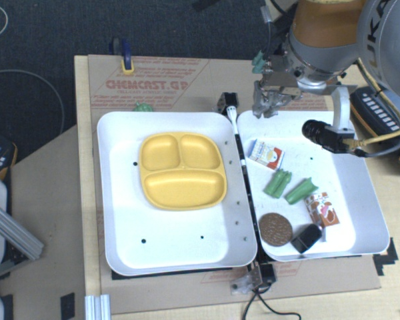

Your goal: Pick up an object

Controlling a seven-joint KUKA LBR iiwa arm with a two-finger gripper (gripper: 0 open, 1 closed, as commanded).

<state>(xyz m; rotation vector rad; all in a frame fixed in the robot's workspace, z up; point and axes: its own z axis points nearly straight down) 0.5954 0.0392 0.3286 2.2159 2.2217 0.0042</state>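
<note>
- Up at the far edge of the right bin (pixel 360 179), the pincer (pixel 270 105) hangs from the grey-and-orange arm with nothing between its fingers; whether they stand apart or together I cannot tell at this slant.
- Nearest below it lies a small white carton (pixel 265 153) with a blue and red print, flat on the bin floor and well apart from the tips. It looks light and stiff-sided, probably easy to pinch across its short sides.
- Further toward the camera, two green pieces (pixel 290 186) lie side by side, almost touching. They look small, light and rounded, so they may roll out of a squeeze unless taken across the middle.
- Just beside them sits a red-and-white packet (pixel 322 209), likely soft and crinkly, a poorer hold.
- At the near rim rest a brown round disc (pixel 276 228) and a small black block (pixel 307 238), touching or nearly so; the disc looks thin and flat, hard to get fingers under.
- Beyond the divider, the left bin (pixel 120 179) bears a yellow divided plate (pixel 183 171), broad and shallow, best taken by its rim.
- Both bins sit on the tabletop (pixel 93 145).
</note>
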